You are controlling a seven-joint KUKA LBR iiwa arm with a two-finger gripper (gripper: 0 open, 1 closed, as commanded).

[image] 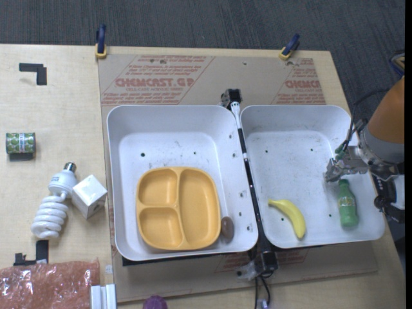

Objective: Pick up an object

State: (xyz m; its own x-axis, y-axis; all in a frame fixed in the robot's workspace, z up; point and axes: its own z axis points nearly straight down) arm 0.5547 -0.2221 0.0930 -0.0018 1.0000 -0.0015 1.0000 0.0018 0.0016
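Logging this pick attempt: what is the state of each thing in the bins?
Green bottle: lying flat in right bin, just below the tool, not held.
Banana: lying loose, right bin.
Yellow divided plate: flat, left bin.
Brown object: beside plate.

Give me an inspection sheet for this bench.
Surface: two white bins side by side on brown board.
Job's things: banana and green bottle in right bin; yellow tray and small brown thing in left bin.
Clutter: bulb, white cube, green can left of the bins.
Gripper: gripper above the bottle's top; holds nothing visibly.
Cables: black cable at front edge.
Surroundings: dark carpet, two clamps.
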